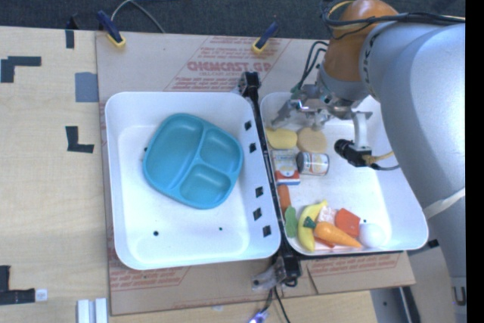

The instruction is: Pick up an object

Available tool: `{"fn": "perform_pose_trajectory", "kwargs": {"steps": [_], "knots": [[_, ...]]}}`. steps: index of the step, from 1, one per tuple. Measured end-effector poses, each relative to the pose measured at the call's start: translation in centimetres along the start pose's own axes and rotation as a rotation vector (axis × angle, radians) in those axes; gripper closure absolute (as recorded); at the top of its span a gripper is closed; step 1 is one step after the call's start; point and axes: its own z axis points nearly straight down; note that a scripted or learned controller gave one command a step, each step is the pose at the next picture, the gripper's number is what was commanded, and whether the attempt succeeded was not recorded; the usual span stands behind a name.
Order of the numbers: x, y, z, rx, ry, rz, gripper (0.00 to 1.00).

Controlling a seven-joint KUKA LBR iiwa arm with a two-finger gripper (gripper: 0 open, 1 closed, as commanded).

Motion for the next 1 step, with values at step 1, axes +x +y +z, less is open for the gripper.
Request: {"fn": "perform_pose_trajectory", "kwargs": {"steps": [1], "knots": [[-0.03,0.0,0.01,0.0,0.0,0.0,0.0]]}}
